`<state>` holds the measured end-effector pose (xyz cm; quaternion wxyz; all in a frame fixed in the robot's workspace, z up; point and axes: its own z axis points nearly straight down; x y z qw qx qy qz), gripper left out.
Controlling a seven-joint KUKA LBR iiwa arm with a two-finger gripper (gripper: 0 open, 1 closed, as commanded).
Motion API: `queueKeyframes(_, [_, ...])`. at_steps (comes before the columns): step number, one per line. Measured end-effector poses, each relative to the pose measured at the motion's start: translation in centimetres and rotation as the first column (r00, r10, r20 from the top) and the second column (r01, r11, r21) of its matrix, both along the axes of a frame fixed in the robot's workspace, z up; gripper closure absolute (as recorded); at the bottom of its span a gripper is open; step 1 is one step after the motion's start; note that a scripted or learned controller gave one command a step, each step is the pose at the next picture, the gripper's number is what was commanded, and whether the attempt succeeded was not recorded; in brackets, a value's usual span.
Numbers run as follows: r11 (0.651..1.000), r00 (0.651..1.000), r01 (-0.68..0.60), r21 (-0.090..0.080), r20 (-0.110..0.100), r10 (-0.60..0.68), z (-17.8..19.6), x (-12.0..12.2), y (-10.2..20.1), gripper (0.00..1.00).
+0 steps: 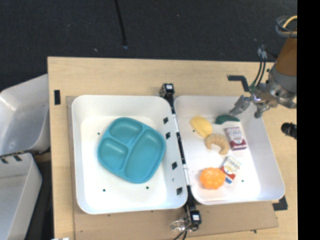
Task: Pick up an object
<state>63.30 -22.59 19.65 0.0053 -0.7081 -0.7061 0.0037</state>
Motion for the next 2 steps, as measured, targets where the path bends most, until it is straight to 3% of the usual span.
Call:
queueKeyframes(1, [1.0,1.0,-0.004,-0.004,0.014,0.004,1.0,0.3,0.1,0.0])
queueKeyframes(2, [1.0,1.0,-0.006,-0.003,0.011,0.006,-4.1,1.0,0.7,0.0])
